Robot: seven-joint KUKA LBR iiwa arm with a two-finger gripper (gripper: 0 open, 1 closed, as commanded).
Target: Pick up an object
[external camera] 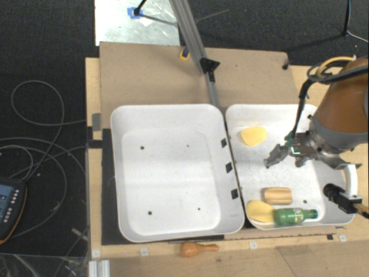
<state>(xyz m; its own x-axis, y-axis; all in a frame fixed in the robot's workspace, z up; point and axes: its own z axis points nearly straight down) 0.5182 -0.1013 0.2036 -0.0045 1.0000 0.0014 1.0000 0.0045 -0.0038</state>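
Dark carpet with loose cables surrounds the brown surface (150, 74), which carries two shallow white bins side by side. We note the left bin (167, 172) and the right bin (277, 126) meeting at a black-clipped seam.

In the right bin: a pale yellow lump (253, 135) near the far wall; a tan bread-like roll (277, 195) toward the near side; a yellow piece (259, 211) at the near left corner, touching a green bottle (294, 215) lying on its side along the near wall.

The arm (343, 111) enters from the right. Its tool (283, 153) hangs over the middle of the right bin, between the pale yellow lump and the roll, apart from both. Fingers appear spread, nothing between them.

An orange-brown object (198, 248) lies on the surface just outside the near edge of the left bin.
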